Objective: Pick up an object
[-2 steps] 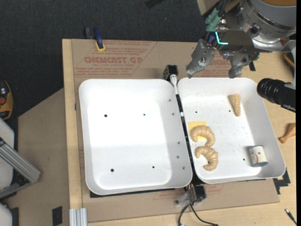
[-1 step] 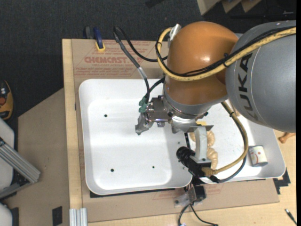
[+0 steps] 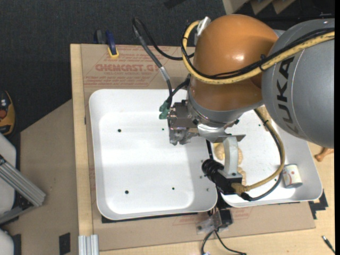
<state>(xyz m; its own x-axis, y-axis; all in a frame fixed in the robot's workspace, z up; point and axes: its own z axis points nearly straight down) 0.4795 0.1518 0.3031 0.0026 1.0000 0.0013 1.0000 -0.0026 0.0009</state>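
Here, the desk (image 3: 85, 142) carries two white bins. The big grey arm (image 3: 303, 84) reaches across the right bin (image 3: 313, 187), so that its end effector (image 3: 178, 129) hangs above the left bin (image 3: 133, 195), close to that bin's right wall. Below the end effector I see bare white floor with some small dark dots, so this place offers nothing to grasp. Whether the end effector is open or closed I cannot tell, because the wrist covers it from above. The things to pick lie to the right of the end effector, in the other bin: a flat tan object (image 3: 218, 153), near and partly hidden under the wrist, and a small white cylinder (image 3: 291, 176), further right. I judge that the arm must shift right before descending.
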